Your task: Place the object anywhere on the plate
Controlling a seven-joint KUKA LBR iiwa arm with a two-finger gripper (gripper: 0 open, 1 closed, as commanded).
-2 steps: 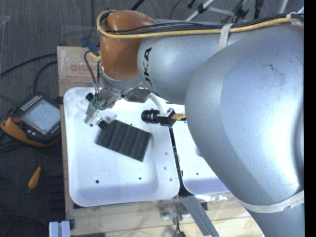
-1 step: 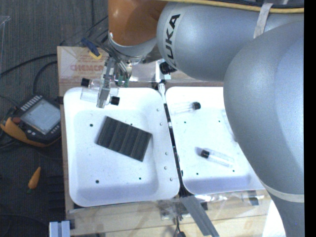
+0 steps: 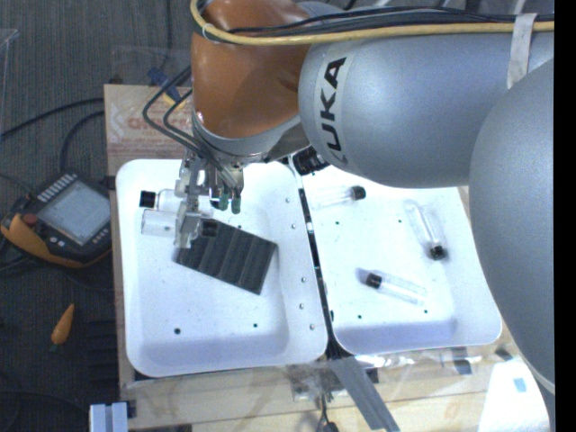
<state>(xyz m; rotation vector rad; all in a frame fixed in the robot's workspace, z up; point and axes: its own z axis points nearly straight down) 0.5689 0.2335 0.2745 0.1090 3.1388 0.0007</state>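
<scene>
1. arm [image 3: 405, 106], grey with an orange band, reaches in from the right over the far side of the left bin [image 3: 216, 336].
2. right bin [image 3: 405, 327] sits just beside the left one on the counter [image 3: 121, 120].
3. dark ribbed plate [image 3: 229, 259] lies tilted in the middle of the left bin.
4. end effector [image 3: 228, 203] hangs just beyond the plate's far edge; i cannot tell whether it is spread or pressed together.
5. clear black-capped vial [image 3: 157, 200] lies in the left bin's far left corner, off the plate.
6. three similar tubes [image 3: 391, 283] lie scattered in the right bin.
</scene>
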